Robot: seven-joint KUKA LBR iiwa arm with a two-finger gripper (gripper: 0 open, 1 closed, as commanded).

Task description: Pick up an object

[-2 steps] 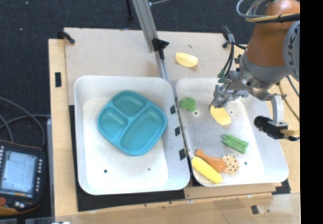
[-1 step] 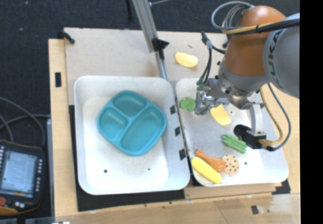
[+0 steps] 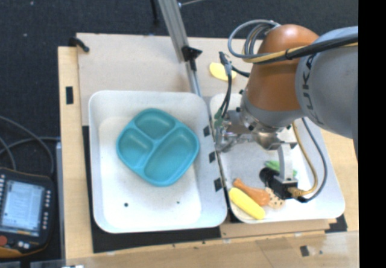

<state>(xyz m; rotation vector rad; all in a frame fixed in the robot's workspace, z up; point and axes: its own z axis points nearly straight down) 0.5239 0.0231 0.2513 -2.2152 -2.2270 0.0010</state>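
Gripper is hanging over the right bin, close to the edge where this bin is meeting the left bin. The grey arm with its orange band is covering the gripper from above. Because of this cover, it is not possible to say if it is released or clenched, and nothing is showing as grasped.

Nearer to the camera than the gripper, by the near edge of the same bin, an orange carrot-shaped toy is lying. A long yellow toy is lying just beside it, touching it on its near side. Both are resting apart from the gripper.

A small green piece is peeking out to the view's right of the gripper, partly hidden, so its shape is unclear.

To the view's left of the gripper, a teal divided plate is sitting flat in the middle of the left bin, well apart from it.

Beyond the gripper, on the far side, another yellow piece is lying near the foot of a slanted metal rail. Whether it is lying in the right bin or on the bench is not clear.
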